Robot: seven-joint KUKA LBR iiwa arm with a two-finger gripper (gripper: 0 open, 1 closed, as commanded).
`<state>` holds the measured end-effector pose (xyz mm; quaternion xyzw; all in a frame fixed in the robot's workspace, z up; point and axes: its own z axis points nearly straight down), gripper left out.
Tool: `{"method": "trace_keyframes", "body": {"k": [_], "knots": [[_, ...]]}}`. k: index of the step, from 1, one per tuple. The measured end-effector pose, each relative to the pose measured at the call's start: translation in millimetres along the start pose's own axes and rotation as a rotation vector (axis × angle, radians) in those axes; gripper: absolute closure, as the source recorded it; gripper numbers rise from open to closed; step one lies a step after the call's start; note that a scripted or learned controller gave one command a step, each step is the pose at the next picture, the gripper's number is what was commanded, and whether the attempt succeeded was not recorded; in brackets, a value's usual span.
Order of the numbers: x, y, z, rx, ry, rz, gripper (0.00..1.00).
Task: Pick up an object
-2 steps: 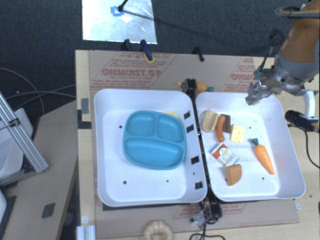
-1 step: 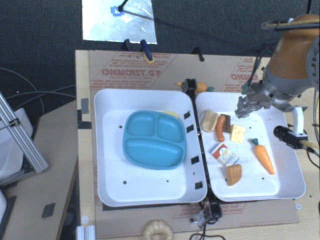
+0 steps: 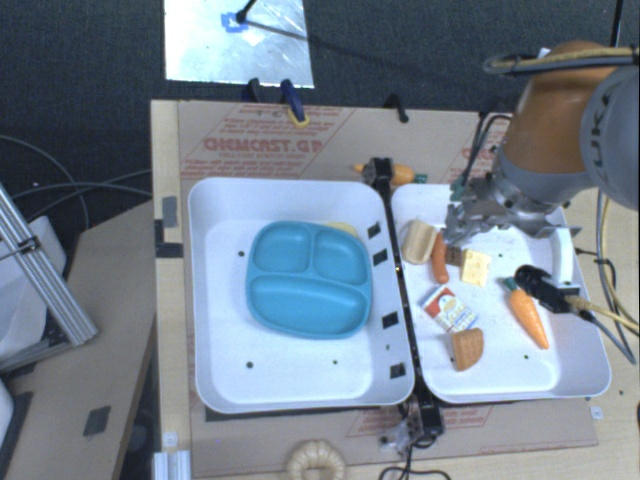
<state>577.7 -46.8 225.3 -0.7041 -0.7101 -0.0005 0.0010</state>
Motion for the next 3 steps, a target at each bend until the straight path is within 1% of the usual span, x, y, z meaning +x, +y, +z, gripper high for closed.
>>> {"method": "trace_keyframes", "body": {"k": [1, 2, 3], "knots": [[-12.2, 9.0, -7.3, -0.004, -0.002, 0.008, 1.00], [-12.6, 6.9, -7.7, -0.002, -0.002, 0.008, 1.00], [-4.6, 4.0, -4.8, -0.001, -0.002, 0.004, 1.00]]}}
